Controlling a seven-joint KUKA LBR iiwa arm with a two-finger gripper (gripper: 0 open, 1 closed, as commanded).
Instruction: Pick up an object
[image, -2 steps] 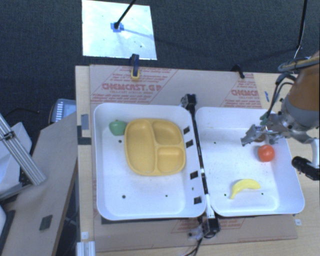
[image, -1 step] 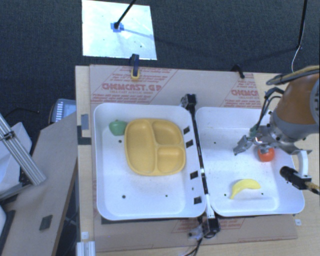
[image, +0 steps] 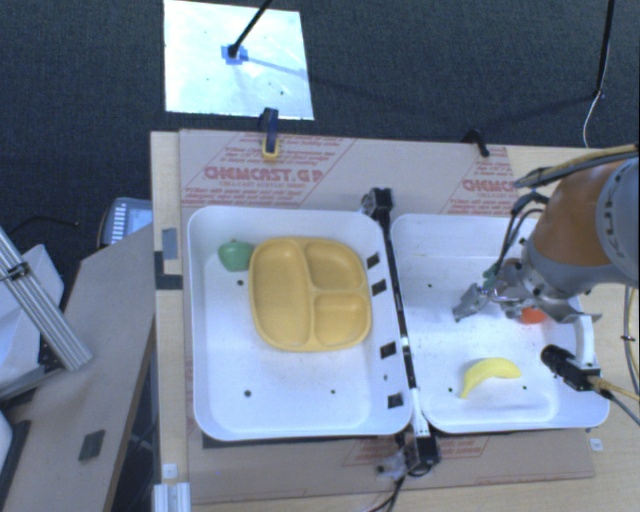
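A yellow banana (image: 490, 375) lies in the right bin (image: 440, 250), near its front wall. A small orange-red thing (image: 533, 316) sits further back and to the right, partly hidden under the wrist. My gripper (image: 470, 302) hangs low over the middle of the right bin, above and slightly left of the banana and just left of the orange-red thing. Nothing is seen held in it. The grey arm with its orange band (image: 585, 215) comes in from the right.
The left bin (image: 215, 380) holds a yellow divided plate (image: 308, 293) with a small green fruit (image: 234, 255) at its back-left edge. A black clip divider (image: 390, 300) runs between the bins. Cardboard sheeting (image: 330, 170) lies under both bins.
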